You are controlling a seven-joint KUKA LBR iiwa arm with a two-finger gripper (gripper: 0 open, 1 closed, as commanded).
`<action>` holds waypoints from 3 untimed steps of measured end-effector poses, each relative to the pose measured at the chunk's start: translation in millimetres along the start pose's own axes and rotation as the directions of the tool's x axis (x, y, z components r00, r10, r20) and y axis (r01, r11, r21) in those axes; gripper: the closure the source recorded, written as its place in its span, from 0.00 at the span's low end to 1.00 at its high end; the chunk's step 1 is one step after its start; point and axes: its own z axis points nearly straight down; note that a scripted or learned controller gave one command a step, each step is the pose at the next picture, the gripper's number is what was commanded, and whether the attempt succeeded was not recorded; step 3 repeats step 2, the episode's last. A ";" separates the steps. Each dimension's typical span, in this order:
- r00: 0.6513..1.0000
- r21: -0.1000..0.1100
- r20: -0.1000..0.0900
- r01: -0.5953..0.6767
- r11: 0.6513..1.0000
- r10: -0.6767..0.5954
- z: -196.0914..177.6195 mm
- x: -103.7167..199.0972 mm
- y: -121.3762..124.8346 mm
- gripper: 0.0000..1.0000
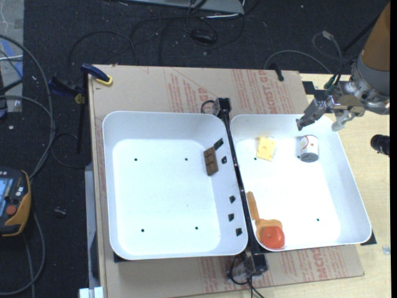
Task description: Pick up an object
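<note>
Camera view, looking down at a slant: two white bins side by side on a cardboard-covered surface [186, 82]. Left bin [124, 129] has a small brown block [211, 161] near its right wall, w/ a smaller dark piece just above it. Right bin [347, 185] holds a yellow piece [266, 148] near the back-left, a small white and grey can [307, 148] to its right, and an orange-red ball [272, 236] at the front-left corner, touching an orange stick-like thing [252, 205] that runs along the left wall.

Arm comes in from the right, orange band at top-right corner. Gripper [322, 121] hangs over the back rim of the right bin, just above and slightly right of the can in the pic; fingers spread wide apart, nothing between them. Can sits on the bin floor, apart from the gripper.

Blue-yellow clamp [98, 74] at surface's back-left corner. Cables across dark floor behind; yellow-black device [13, 202] at far left.
</note>
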 end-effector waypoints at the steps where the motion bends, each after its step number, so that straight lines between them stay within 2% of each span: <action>1: 1.000 0.002 -0.001 0.002 1.000 -0.002 26.2 21.5 24.9 0.00; 2: 1.000 0.005 -0.001 0.001 1.000 -0.001 80.2 24.8 37.8 0.00; 3: 1.000 0.005 -0.001 0.001 1.000 -0.001 80.2 24.8 37.8 0.00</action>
